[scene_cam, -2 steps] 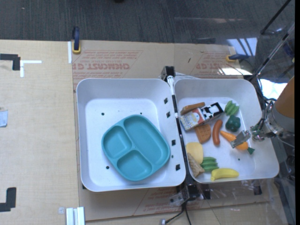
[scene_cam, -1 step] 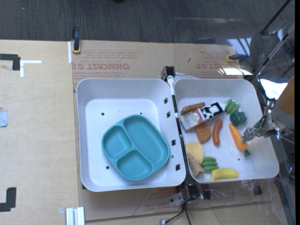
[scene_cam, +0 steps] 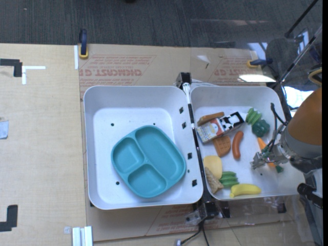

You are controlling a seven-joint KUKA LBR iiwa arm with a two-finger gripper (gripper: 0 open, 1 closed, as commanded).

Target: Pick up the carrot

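1. Two shallow white bins side by side on a tan counter (scene_cam: 41,152); left bin (scene_cam: 97,152), right bin (scene_cam: 225,97).
2. In the left bin: a teal divided tray (scene_cam: 148,161) with three compartments, lying at a slant.
3. Grey arm (scene_cam: 307,137) with orange band, reaching in from the right over the right bin's far right edge.
4. Hand (scene_cam: 265,160) low over the right part of the right bin; whether open or closed on anything, impossible to tell at this size.
5. Carrot (scene_cam: 262,144), small and orange, at the right of the right bin, just above the hand and partly hidden by it; contact between the two not discernible.
6. Green pepper-like pieces (scene_cam: 256,121) near the bin's upper right, just above the carrot.
7. Red sausage (scene_cam: 237,144) upright near the bin's centre, to the left of the carrot.
8. Small carton (scene_cam: 220,127) with black-and-white print, lying beside a brown bread-like piece (scene_cam: 222,146).
9. Along the bin's lower edge: a pale yellow piece (scene_cam: 213,165), a green pod (scene_cam: 228,179) and a yellow banana (scene_cam: 245,190).
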